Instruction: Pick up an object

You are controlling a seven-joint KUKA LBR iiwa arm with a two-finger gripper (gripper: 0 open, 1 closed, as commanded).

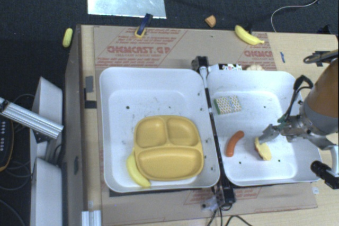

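Observation:
In the right bin (275, 171) lie an orange sausage-shaped piece (234, 143), a yellow and white fruit slice (262, 150) and a small speckled green pad (228, 105). My gripper (267, 135) reaches in from the right, low over the bin floor. Its tip is just above the fruit slice and right of the orange piece. I see nothing held in it. The left bin (122, 92) holds a yellow divided plate (168, 146) with a yellow banana (136, 172) at its lower left edge.
The grey arm with its orange band (323, 98) fills the right bin's right side. Outside the bins, a banana (248, 35), an orange chunk (211, 20), a blue and yellow tool (143, 25) and a small yellow piece (67, 37) lie near the bench's far edge.

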